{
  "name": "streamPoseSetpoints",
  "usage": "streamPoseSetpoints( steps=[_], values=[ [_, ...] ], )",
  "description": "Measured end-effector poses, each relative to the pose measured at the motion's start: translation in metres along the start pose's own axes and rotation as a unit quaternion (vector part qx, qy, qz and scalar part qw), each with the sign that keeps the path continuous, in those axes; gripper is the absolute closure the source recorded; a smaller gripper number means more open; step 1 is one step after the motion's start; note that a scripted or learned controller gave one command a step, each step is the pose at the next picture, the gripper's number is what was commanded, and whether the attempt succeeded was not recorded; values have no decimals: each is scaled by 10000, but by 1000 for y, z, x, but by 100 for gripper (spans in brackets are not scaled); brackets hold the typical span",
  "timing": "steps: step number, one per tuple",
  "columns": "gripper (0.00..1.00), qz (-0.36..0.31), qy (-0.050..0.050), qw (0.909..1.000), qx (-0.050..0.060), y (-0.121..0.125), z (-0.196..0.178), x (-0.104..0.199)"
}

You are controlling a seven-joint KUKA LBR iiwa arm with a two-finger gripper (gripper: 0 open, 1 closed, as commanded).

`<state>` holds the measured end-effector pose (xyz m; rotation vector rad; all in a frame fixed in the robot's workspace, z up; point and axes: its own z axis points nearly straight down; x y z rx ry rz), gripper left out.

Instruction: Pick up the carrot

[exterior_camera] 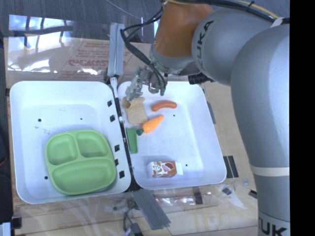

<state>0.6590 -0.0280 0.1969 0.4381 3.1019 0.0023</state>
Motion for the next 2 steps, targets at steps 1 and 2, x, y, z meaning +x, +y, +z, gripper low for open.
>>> streamPoseSetpoints(
  steps=[1, 2],
  values=[
    [100, -5118, 55, 8591, -17, -9, 5, 21],
    [100, -3743, 24, 9273, -4, 23, 4, 15]
  ],
)
